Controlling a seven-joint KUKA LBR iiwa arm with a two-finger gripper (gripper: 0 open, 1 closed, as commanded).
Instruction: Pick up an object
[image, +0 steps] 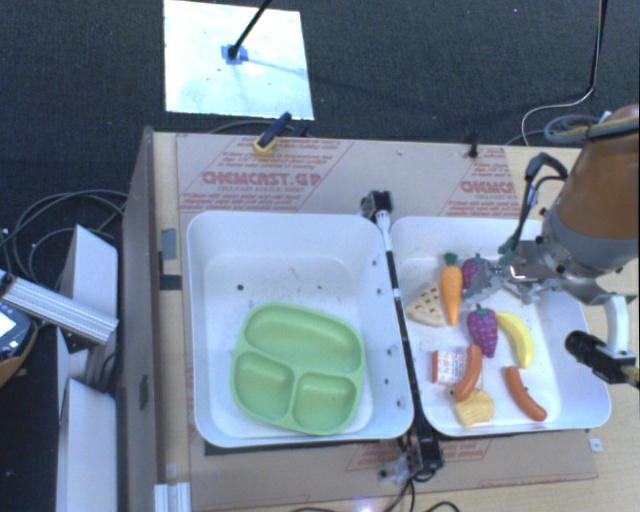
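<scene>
The right bin (590, 400) holds toy food: a carrot (452, 288), purple grapes (483, 330), a second purple piece (473, 270), a yellow banana (517, 338), a waffle wedge (428, 305), a red-and-white packet (447, 364), two sausages (468, 372) (524, 392) and a yellow chunk (474, 408). My gripper (507, 277) hangs low over the bin's upper right part, just right of the second purple piece and above the banana. The arm's grey wrist and orange band cover the bin's far right corner.
The left bin (215, 300) holds a green divided plate (298, 368). A black clamp (379, 205) sits at the divider between the bins. Cables run along the arm at the right. A yellow-handled tool (270, 134) lies on the board behind the bins.
</scene>
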